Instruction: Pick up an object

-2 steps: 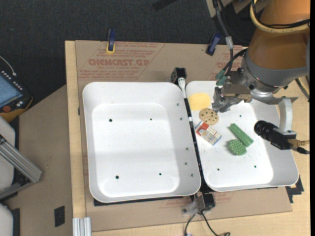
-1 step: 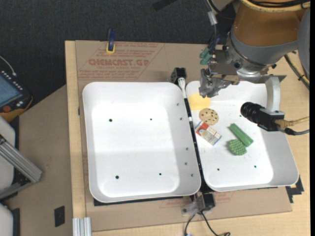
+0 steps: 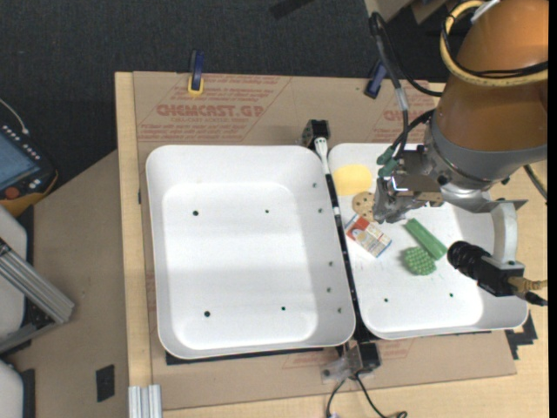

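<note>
The right bin (image 3: 409, 307) holds a few small objects. A yellow round piece (image 3: 352, 179) lies near its far left corner. A tan perforated disc (image 3: 362, 204) sits just in front of it. A small red and white packet (image 3: 368, 236) lies near the bin's left wall. A green brush-like object (image 3: 423, 247) lies toward the middle. My gripper (image 3: 384, 211) reaches down from the grey wrist, just right of the disc and just above the packet. Nothing is visibly held.
The left bin (image 3: 239, 251) stands beside the right one, sharing a black divider edge (image 3: 338, 225). A black cylindrical fitting (image 3: 477, 266) on the arm overhangs the right bin's right side. Blue clamps (image 3: 197, 72) hold the cardboard base at the back.
</note>
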Robot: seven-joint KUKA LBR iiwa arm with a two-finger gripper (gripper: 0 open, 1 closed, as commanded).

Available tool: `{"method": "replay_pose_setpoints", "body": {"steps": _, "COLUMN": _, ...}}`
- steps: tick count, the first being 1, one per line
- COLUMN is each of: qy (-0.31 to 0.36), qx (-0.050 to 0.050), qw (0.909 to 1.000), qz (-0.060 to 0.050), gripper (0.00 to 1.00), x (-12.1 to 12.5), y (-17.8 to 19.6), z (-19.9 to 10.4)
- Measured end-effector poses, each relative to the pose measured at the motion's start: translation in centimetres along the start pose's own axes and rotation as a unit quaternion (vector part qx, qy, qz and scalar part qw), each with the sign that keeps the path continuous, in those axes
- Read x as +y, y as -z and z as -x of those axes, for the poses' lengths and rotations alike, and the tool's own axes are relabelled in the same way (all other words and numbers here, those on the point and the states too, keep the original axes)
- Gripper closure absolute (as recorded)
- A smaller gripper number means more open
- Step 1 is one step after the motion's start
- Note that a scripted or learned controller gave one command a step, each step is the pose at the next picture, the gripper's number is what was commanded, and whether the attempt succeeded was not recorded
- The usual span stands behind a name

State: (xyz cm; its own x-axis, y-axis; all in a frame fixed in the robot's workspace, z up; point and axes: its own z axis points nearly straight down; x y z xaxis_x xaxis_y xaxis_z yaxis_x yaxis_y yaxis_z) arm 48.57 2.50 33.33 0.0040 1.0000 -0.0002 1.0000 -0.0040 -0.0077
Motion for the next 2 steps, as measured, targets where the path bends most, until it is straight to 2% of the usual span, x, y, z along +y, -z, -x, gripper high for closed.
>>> {"method": "replay_pose_setpoints", "body": {"steps": 1, "qy": 0.004, "qx": 0.001, "qw": 0.9999, "qz": 0.011, "gripper": 1.00, "x": 3.0, "y": 9.3, "z": -2.2}}
{"method": "replay_pose_setpoints", "body": {"steps": 2, "qy": -0.001, "qx": 0.000, "qw": 1.0000, "qz": 0.000, "gripper": 1.00, "x": -0.9, "y": 1.8, "z": 1.6}}
